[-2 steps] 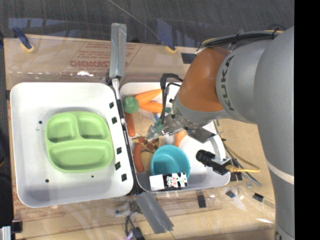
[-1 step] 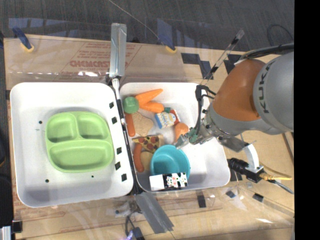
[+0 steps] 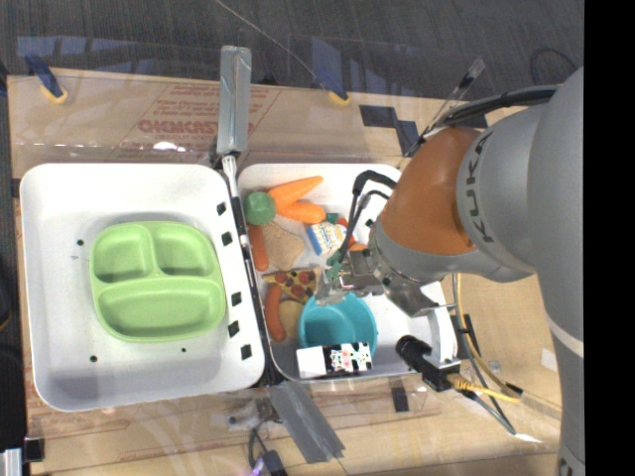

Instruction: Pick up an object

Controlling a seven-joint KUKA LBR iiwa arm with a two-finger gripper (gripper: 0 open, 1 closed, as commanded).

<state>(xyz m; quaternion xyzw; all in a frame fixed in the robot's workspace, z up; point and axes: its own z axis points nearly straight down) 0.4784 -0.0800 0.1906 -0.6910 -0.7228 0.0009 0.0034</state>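
You saw the grey arm [image 3: 516,186] with its orange band [image 3: 432,191] reaching in from the right over the right bin [image 3: 437,320], its gripper [image 3: 342,274] low above a teal bowl [image 3: 337,323]. Around the bowl lay two carrots [image 3: 298,198], a green ball [image 3: 260,206], a pizza slice [image 3: 295,284], a sausage [image 3: 274,312] and a small white box [image 3: 335,359] at the near wall. In the left bin [image 3: 50,266] sat a green divided plate [image 3: 157,279], well apart from the gripper. Both bins rested side by side on the surface [image 3: 119,117].
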